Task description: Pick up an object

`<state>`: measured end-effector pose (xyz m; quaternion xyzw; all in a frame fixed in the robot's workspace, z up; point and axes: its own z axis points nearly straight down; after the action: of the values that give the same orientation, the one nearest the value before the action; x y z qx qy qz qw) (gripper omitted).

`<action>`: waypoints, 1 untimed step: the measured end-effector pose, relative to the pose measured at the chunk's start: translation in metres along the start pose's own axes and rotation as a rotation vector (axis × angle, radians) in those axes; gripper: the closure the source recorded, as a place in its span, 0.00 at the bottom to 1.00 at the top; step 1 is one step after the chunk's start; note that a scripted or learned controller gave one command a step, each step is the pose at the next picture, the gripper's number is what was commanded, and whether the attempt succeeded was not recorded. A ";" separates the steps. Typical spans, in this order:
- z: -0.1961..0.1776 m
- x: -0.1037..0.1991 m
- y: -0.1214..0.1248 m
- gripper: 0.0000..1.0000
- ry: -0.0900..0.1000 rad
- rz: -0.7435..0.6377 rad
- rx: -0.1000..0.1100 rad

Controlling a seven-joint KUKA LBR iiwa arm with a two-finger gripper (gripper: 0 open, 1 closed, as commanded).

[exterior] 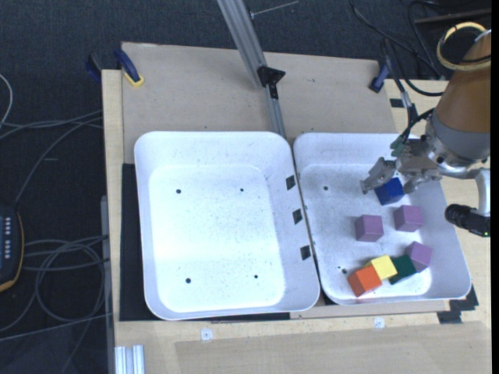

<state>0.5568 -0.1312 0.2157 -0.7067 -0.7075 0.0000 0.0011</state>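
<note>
My gripper (392, 181) hangs over the upper middle of the right bin (327, 287), below the orange-banded arm. Its fingers look spread, so it is open. A blue cube (389, 191) lies on the bin floor between the fingertips, and neither finger clearly touches it. Below it sit two purple cubes (369, 227) (408, 217), with a third purple cube (420, 254) nearer the front right corner. Along the front wall, an orange cube (362, 280), a yellow cube (383, 268) and a green cube (403, 267) stand in a row, touching.
The left bin (144, 209) sits beside the right one, joined by black clips (297, 215). A grey metal pole (249, 37) slants up from between the bins. Blue clamps (129, 67) (380, 76) hold the wooden board's back corners.
</note>
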 end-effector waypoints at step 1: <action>0.000 0.000 0.000 0.00 0.000 0.000 -0.001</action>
<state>0.5569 -0.1313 0.2157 -0.7069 -0.7074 -0.0001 0.0008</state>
